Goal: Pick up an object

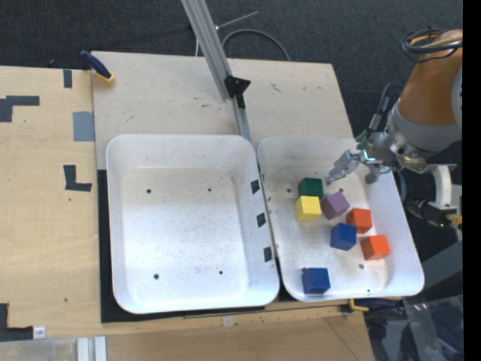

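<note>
Several small cubes lie in the right bin (285, 164): a green cube (311, 187), a yellow cube (307, 208), a purple cube (335, 203), two orange cubes (361, 219) (375, 246) and two blue cubes (343, 236) (316, 280). My gripper (353, 168) hangs over the bin's upper right part, up and to the right of the green and purple cubes. Its two fingers (338, 168) are spread apart with nothing between them.
The left bin (184, 220) sits beside the right one, with a row of black clips along the shared rim. A slanted metal pole (210, 40) crosses the board behind the bins. A blue-and-yellow tool (98, 66) lies at the far left.
</note>
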### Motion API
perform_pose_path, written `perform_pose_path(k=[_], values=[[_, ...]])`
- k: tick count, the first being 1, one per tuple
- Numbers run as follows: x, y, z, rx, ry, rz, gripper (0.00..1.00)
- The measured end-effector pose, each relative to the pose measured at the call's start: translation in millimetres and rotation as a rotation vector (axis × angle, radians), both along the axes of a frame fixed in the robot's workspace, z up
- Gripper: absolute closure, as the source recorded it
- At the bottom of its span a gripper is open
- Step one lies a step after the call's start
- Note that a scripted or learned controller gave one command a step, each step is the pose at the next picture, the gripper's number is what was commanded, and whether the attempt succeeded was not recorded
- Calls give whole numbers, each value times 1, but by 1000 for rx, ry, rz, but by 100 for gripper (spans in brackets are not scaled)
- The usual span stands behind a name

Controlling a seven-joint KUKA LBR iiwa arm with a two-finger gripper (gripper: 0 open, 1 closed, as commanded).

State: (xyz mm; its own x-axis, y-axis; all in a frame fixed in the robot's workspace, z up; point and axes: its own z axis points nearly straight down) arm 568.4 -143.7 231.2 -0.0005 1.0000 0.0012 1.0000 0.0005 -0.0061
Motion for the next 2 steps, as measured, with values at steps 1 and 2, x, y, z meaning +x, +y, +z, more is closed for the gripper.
perform_pose_path(k=[1, 2], values=[[1, 0, 3, -1, -5, 2, 0], [-4, 6, -60, 0, 2, 1, 0]])
